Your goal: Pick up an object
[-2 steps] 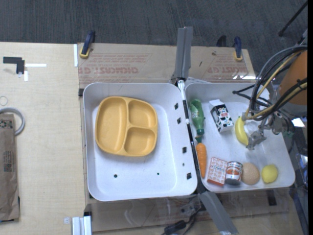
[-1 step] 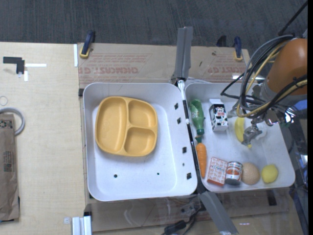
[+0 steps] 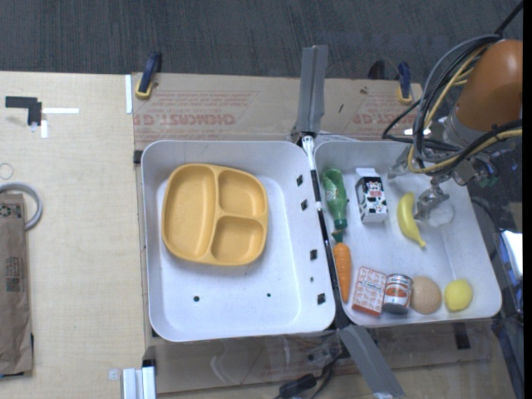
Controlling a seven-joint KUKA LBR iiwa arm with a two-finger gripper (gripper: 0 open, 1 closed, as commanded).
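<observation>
Camera view is showing the gripper (image 3: 431,202) hanging over the right bin (image 3: 474,248), just beside the banana (image 3: 408,219) near the bin's middle. Its state I cannot tell. The yellow plate (image 3: 214,214) is lying in the left bin (image 3: 166,306).

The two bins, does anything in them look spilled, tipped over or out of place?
Nothing stands out. The yellow divided plate lies flat in the left bin. In the right bin, the banana, green bottle, carrot and lemon lie apart, nothing spilled.
</observation>
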